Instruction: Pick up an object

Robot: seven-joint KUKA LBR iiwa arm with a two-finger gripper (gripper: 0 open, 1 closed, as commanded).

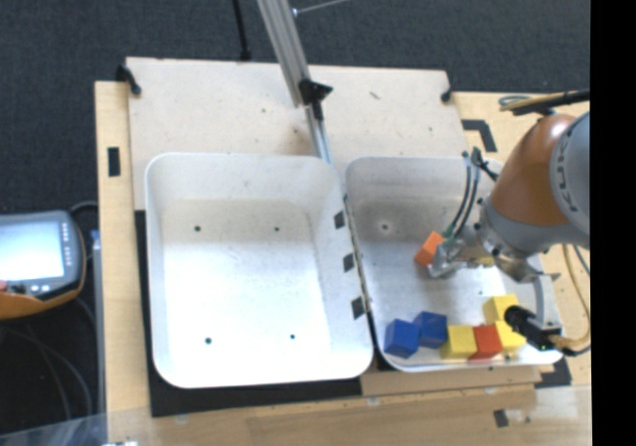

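In the right bin my gripper reaches down from the right, its tip right beside an orange block near the bin's middle. I cannot tell whether the block sits between the fingers or just next to them. Along the bin's front wall lie two blue blocks, a yellow block, a red block and another yellow block.
The left bin stands beside the right one, sharing a middle wall. A slanted metal rail rises from the back of the bench. A small screen device sits off the bench at the far left.
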